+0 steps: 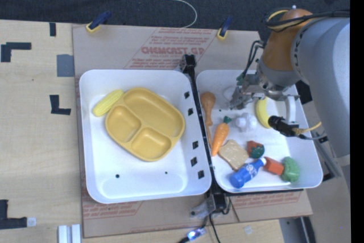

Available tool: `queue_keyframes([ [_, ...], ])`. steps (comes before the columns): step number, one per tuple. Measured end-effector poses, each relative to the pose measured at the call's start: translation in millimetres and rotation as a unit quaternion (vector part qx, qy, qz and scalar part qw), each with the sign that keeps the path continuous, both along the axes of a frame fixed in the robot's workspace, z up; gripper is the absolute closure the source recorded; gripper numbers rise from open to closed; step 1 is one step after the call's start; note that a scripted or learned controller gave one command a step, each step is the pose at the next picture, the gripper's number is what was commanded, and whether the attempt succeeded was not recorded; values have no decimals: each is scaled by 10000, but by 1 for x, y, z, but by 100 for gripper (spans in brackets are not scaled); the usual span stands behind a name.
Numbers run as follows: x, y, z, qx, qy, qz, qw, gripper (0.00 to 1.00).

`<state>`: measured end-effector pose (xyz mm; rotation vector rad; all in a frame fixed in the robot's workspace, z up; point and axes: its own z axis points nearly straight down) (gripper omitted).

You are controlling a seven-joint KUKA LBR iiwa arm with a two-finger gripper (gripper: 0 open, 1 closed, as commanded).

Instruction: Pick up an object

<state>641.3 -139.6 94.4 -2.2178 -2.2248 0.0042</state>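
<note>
Gripper [242, 95] low in right bin [307, 179] near its far edge, jaw state cannot tell, no object seen in it. Glossy plastic banana [261, 112] just beside, long axis far-to-near. Tapered orange carrot [219, 138] by left wall, tip near. Left bin [91, 139]: smooth yellow compartment tray [145, 122], ridged corn [107, 103] at far-left corner. Cardboard print unreadable.

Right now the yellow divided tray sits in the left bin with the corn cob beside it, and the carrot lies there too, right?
Not quite. The camera view shows the carrot in the right bin, near the divider. The yellow divided tray does sit in the left bin with the corn cob beside it.
</note>
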Motion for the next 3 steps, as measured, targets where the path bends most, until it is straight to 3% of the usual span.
queue_keyframes([
  [2,-5,-6,108,7,-22,-14,10000,100],
  [3,-5,-5,131,9,-18,-10,10000,100],
])
